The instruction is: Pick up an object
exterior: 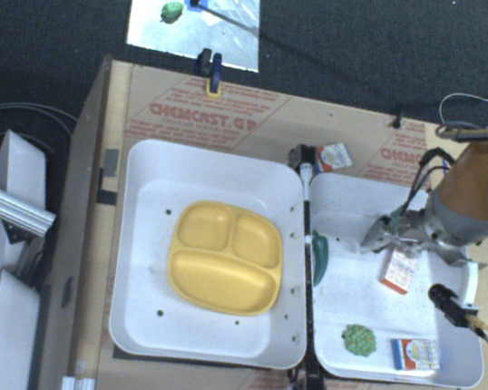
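Two white bins (229, 173) sit on the bench, the left bearing a yellow plate (225, 258). In the right bin, the claw (393, 236) hangs at twelve o'clock above a red-and-white packet (399, 269), likely its target; whether it is spread I cannot tell. A green lump (359, 339) lies at six o'clock.

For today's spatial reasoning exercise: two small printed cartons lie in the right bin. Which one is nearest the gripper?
The white-and-red carton just beneath the gripper; the blue-ended carton lies apart at the bin's near edge.
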`<action>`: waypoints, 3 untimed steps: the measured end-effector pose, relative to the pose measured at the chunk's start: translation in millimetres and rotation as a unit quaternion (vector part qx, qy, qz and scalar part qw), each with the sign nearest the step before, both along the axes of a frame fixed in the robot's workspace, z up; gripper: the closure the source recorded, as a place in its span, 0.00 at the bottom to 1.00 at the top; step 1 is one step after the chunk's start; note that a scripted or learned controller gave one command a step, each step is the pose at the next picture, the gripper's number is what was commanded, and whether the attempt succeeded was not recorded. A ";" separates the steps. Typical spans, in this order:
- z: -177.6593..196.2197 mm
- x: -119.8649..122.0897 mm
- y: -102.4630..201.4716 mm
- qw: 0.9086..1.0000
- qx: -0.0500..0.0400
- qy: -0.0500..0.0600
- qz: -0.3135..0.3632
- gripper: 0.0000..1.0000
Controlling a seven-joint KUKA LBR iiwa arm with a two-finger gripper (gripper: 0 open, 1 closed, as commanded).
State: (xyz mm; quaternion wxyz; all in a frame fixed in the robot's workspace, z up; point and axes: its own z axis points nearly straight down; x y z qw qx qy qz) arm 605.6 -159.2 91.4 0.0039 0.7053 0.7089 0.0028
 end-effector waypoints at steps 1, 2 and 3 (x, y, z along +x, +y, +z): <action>-5.6 22.5 18.7 1.000 0.000 0.002 0.000 0.00; 29.8 64.1 16.1 1.000 0.000 0.002 0.000 0.00; -7.1 35.3 1.9 1.000 0.001 0.004 -0.002 0.00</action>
